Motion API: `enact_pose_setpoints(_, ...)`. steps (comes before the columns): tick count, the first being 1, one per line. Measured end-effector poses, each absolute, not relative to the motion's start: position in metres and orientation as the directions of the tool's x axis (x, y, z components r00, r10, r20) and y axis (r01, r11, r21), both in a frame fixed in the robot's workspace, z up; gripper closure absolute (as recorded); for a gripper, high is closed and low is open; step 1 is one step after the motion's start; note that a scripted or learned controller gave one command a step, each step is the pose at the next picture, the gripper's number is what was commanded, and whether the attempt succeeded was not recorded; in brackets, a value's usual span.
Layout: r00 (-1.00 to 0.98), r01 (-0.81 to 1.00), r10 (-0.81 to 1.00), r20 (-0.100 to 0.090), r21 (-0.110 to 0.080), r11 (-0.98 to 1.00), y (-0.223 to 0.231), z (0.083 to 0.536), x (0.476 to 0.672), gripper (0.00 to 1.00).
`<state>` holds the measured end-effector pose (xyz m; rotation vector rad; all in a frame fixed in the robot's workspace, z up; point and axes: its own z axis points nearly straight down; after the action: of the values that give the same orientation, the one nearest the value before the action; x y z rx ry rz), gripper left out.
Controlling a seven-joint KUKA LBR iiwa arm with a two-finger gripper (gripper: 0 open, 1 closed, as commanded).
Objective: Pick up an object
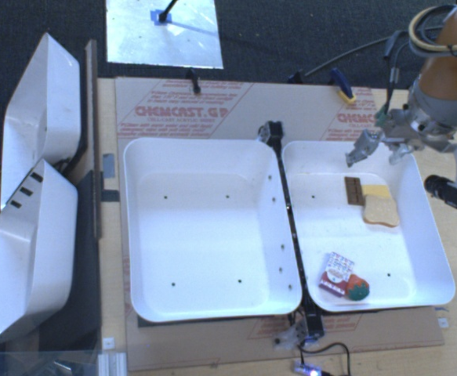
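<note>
In the right bin (428, 233) lie a brown bar (353, 190), a yellow block (376, 192) and a tan bread slice (381, 212) close together near the far right side. A red and white packet (336, 273) and a red strawberry with a green top (357, 287) rest by the near edge. My gripper (380, 148) hangs above the bin's far right corner, open, with nothing between its fingers (360, 149). It is above and just behind the brown bar.
The left bin (146, 233) sits beside the right one, joined at a black divider clamp (272, 131). Two spare white bins (36, 202) lean at the far left. A metal plate (161, 22) lies behind the bench. Cables (353, 53) run behind the right bin.
</note>
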<state>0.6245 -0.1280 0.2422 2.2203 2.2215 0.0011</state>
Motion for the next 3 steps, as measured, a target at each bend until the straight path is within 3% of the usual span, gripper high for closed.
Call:
enact_pose_setpoints(1, 0.001, 1.000, 1.000, 0.001, -0.007, -0.001, -0.150, 0.146, 0.658, 0.00)
enact_pose_setpoints(2, 0.002, 1.000, 1.000, 0.001, -0.004, -0.002, -0.179, 0.081, 0.650, 0.00)
enact_pose_setpoints(3, 0.000, 1.000, 1.000, -0.001, 0.003, 0.000, -0.178, 0.096, 0.652, 1.00)
